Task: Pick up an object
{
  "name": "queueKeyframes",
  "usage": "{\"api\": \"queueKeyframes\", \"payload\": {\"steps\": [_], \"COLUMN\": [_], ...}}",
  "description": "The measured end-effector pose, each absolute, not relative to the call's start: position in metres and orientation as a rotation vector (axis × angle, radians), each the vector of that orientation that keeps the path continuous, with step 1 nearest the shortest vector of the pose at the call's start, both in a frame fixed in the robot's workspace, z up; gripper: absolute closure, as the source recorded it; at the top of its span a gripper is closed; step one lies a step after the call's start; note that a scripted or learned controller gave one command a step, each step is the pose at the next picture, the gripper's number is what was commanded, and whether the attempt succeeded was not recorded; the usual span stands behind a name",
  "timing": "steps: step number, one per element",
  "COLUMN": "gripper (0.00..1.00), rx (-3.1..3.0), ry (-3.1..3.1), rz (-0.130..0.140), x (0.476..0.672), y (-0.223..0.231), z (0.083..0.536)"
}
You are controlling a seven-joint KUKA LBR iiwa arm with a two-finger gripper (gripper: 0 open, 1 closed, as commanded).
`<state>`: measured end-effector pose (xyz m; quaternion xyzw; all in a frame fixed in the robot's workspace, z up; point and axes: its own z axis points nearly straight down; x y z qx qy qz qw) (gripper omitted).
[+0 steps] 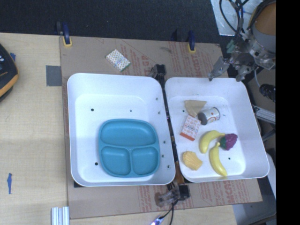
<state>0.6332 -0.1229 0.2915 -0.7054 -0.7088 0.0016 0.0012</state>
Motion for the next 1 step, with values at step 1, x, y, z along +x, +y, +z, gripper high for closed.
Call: {"api": "queueKeyframes", "payload": {"steps": [1], "gripper": [0.00], "rx": [-2.212], "ry": [-2.225], "rz": [0.008], "x": [0.6185], "y": [-0.0708], "z": [0.1905]}}
